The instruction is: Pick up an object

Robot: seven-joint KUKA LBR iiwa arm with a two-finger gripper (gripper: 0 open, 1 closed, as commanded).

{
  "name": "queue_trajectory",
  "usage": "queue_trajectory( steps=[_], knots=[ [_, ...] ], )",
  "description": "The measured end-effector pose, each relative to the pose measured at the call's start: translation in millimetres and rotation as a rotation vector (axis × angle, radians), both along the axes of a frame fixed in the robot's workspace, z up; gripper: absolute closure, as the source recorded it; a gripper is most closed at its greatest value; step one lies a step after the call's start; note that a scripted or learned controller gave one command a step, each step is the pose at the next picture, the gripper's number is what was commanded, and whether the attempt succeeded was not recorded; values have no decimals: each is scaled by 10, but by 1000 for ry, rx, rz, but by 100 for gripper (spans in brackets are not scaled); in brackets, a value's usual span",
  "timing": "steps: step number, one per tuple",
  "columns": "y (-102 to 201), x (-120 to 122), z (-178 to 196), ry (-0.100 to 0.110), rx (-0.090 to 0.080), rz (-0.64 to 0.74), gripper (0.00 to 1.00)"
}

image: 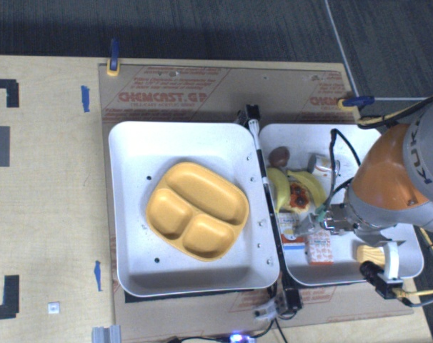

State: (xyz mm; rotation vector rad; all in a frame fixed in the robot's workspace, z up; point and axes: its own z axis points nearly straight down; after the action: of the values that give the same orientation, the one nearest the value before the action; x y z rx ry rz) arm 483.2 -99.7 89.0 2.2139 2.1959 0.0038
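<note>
Camera view: arm (388, 181) hides right bin (409, 263) middle; bananas (284, 188) partly visible.

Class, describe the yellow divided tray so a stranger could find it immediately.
Start at the left white bin. The yellow tray lies alone in its middle, tilted, with three compartments. Unlike the small cluttered items in the right bin, it is large and one colour.

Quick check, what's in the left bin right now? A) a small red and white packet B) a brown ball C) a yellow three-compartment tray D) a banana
C: the yellow three-compartment tray lies alone in the left bin, while the banana and the red and white packet sit in the right bin.
</note>
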Motion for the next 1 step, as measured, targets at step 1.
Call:
queue_trajectory(
  steps=[1],
  knots=[
    [42, 23, 114, -2, 7, 6, 100]
  ],
)
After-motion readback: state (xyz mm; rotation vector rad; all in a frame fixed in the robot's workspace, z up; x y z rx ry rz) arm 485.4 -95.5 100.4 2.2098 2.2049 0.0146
